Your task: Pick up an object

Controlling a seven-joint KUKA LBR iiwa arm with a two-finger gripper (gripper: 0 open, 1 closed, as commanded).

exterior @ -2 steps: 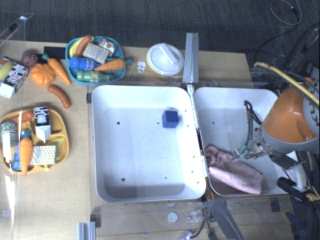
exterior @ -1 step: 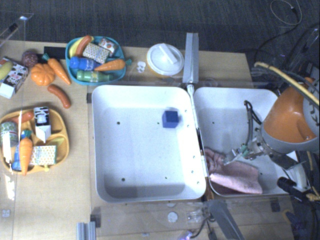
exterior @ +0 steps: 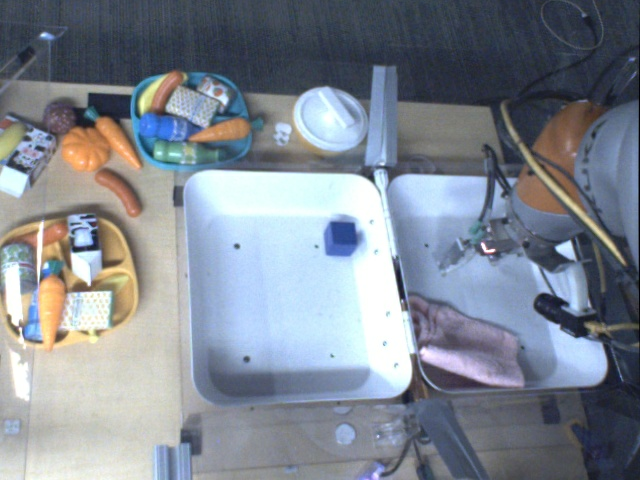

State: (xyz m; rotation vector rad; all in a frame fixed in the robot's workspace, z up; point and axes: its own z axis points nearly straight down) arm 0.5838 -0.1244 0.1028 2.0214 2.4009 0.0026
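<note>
While crumpled pink cloth (exterior: 468, 348) lies, blue cube (exterior: 341, 237) apart.

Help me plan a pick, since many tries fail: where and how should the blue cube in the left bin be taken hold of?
Probably from straight above, closing on two opposite flat sides of the blue cube. It sits alone on the floor of the left bin, apart from the walls, so every side looks free. Its faces lie roughly square to the bin edges, which suggests aligning the gripper with those.

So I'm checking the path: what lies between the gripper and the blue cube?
In the camera view, between the gripper and the blue cube lie bare white bin floor and the two bins' adjoining walls. The pink cloth lies nearer the camera, off that line.
</note>
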